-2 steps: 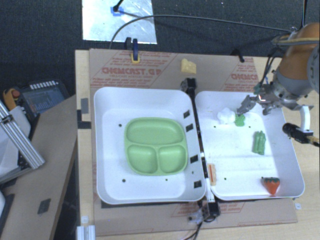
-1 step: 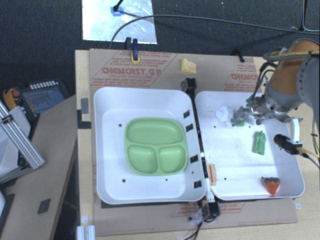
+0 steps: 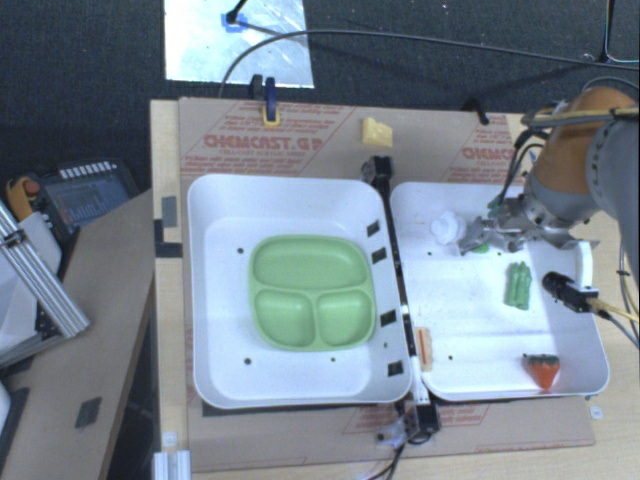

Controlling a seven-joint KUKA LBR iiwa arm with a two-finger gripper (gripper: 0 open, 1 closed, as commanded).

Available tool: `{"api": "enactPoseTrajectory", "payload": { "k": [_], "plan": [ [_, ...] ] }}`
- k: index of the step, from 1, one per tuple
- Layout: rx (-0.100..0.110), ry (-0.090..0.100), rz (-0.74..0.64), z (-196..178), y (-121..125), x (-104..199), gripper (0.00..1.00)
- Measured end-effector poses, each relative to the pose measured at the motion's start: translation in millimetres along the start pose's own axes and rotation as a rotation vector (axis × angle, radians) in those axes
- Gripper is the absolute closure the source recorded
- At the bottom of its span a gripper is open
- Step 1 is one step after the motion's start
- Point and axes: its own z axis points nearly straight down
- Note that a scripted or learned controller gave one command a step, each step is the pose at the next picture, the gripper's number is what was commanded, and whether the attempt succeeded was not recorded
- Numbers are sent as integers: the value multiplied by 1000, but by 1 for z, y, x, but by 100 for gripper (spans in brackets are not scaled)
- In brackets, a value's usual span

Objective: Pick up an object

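Note:
My gripper (image 3: 468,236) hangs low over the back left part of the right bin (image 3: 470,368), with the arm coming in from the right. A small white object (image 3: 443,228) lies right at its tip, touching or nearly so. A bit of green (image 3: 481,249) shows just under the gripper. A green ridged piece (image 3: 519,285) lies to its right in mid-bin. An orange-red toy (image 3: 541,370) rests near the front right corner. A thin orange stick (image 3: 424,347) lies along the bin's left wall.
The left bin (image 3: 215,368) holds a green divided plate (image 3: 309,291). A yellow block (image 3: 377,131) and a blue-yellow clamp (image 3: 268,99) sit on the board behind the bins. A black cable part (image 3: 566,292) hangs from the arm over the right bin.

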Motion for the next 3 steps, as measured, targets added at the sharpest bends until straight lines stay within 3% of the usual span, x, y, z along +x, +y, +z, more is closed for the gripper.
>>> {"api": "enactPoseTrajectory", "payload": {
  "k": [1,3],
  "plan": [
    [-4,-1,0,-12,1,0,100],
    [-7,-2,-2,-126,4,-16,100]
  ]
}}
